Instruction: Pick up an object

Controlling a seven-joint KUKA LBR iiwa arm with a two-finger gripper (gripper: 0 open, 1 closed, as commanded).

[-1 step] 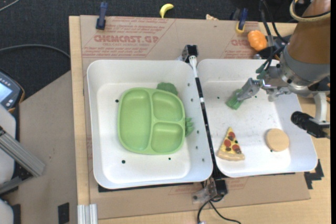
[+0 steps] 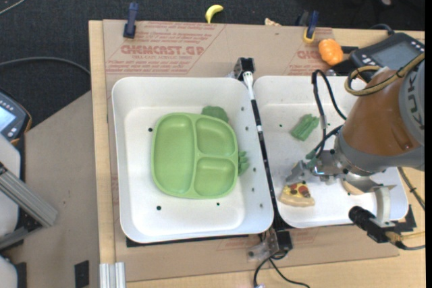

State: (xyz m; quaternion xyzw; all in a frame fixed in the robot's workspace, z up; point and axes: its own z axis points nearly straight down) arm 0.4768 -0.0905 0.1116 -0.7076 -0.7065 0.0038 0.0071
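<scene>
From my remote station I read the bench from left to right. At the far left edge, off the bench, a dark device with a lit screen sits on the floor side. On the bench's far edge I see a blue clamp, then a small yellow banana-shaped toy just beyond the board.

The left bin holds a green divided plate, lying flat with three compartments. A darker green item pokes out from under the plate's far right rim, and another green piece shows at its right side. What these two are I cannot tell.

Between the bins runs a black strip with a clip at its far end.

The right bin holds a light green ridged object in its far half, clear of everything else. Nearer the front lies a pizza slice toy, just beside the bin's left wall.

The gripper hangs directly behind the pizza slice toy, its tips close to the slice; I cannot tell whether they touch it. The jaw spacing cannot be read from this angle. The arm body covers the right part of this bin, with black cables looping over it. An orange object rests on the bench beyond the bin, beside a second blue clamp.
</scene>
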